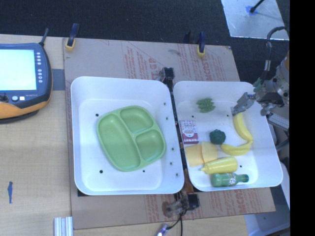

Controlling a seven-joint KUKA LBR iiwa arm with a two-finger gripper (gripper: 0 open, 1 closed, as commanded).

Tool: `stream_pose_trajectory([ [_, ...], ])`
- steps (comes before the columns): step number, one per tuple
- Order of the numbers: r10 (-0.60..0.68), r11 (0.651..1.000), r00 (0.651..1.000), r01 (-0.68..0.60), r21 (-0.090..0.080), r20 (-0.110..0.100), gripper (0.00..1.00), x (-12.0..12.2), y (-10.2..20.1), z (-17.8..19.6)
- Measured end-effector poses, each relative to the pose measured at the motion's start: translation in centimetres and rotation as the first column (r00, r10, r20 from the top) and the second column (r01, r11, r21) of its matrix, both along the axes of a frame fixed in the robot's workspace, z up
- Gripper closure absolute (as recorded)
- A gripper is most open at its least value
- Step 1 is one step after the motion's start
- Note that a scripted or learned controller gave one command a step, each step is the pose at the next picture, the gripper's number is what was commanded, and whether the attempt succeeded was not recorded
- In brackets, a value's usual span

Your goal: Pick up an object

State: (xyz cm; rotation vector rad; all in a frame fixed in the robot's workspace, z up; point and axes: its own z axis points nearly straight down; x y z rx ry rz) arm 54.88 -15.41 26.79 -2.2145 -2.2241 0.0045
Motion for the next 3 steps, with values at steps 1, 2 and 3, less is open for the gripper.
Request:
stream_pose_trajectory([
  [1,0.001,1.0,1.0,-0.001,0.0,-0.003,0.0,0.1,1.2,-13.9],
  [2,0.0,1.0,1.0,0.0,-0.001,0.001,0.0,-2.3,2.8,-17.6],
  [3,0.0,1.0,1.0,0.0,-0.001,0.002,0.0,5.4,5.4,-17.6],
])
